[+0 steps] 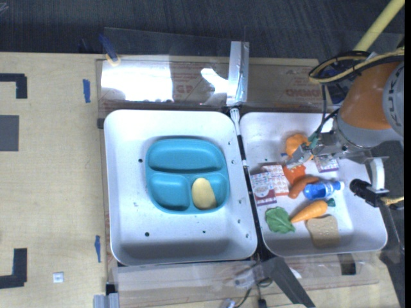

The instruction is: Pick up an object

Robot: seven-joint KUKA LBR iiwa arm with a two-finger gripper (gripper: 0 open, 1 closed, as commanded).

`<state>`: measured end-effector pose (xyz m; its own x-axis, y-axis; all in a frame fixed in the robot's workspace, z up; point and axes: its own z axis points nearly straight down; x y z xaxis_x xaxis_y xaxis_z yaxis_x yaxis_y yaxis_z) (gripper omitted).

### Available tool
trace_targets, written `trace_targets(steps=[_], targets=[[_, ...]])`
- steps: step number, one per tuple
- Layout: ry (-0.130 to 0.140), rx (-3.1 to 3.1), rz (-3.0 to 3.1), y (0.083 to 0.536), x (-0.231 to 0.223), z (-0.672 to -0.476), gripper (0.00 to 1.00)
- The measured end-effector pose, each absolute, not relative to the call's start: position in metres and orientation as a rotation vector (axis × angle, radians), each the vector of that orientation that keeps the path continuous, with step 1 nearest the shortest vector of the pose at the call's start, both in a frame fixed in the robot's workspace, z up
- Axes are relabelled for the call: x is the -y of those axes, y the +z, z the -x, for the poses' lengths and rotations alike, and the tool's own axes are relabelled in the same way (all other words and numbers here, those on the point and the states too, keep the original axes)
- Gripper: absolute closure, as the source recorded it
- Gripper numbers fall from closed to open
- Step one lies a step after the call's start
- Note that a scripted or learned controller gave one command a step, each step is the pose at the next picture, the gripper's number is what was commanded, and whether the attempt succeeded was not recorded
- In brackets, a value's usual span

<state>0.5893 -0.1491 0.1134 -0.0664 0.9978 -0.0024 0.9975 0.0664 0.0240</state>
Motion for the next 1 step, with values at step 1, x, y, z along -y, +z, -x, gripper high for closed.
trace_targets(steps=[1], targets=[[0.011, -2.374, -2.03, 0.0933, 0.135, -0.6045, 0.0]])
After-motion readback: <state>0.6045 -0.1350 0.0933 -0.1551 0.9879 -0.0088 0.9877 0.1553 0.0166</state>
